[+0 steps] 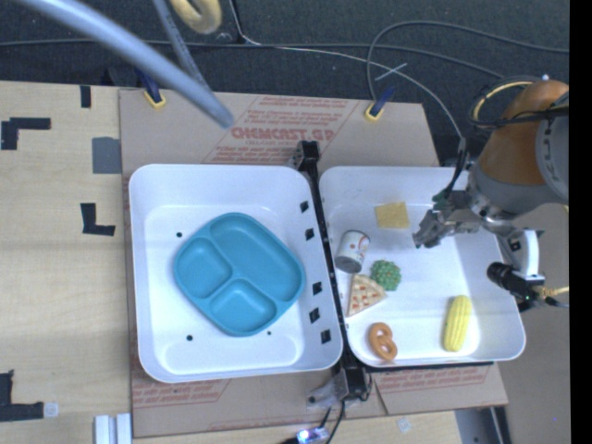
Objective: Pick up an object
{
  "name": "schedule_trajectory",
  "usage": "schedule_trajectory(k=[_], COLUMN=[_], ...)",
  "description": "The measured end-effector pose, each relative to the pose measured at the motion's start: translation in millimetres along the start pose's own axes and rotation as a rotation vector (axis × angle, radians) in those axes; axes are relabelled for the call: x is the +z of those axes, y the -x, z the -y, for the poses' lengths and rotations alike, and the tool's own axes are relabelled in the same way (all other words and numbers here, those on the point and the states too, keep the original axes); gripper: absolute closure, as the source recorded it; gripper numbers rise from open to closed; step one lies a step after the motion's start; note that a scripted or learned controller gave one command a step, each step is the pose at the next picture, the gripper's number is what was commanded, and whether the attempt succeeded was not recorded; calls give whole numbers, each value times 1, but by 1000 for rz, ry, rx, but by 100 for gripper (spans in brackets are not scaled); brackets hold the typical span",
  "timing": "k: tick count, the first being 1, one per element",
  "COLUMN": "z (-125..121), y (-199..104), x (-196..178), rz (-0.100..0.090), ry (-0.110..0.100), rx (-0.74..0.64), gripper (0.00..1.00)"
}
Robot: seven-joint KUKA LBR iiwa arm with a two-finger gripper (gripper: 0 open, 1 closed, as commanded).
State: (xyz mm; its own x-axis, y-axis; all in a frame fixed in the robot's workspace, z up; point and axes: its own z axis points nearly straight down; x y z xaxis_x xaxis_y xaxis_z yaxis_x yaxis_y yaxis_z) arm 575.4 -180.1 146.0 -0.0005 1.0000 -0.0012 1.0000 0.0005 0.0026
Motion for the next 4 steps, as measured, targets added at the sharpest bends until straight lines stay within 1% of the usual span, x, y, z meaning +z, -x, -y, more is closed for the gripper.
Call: schedule_trajectory(k=[1,2,3,4], z=[-1,0,-2,-4], y=[0,-60,-106,-158], x=[-53,-48,-59,-52], rz=[0,-2,-3,-2], ry=[1,-4,-3,-5], rx=[-1,-6,-6,-5], gripper=[100,100,100,100])
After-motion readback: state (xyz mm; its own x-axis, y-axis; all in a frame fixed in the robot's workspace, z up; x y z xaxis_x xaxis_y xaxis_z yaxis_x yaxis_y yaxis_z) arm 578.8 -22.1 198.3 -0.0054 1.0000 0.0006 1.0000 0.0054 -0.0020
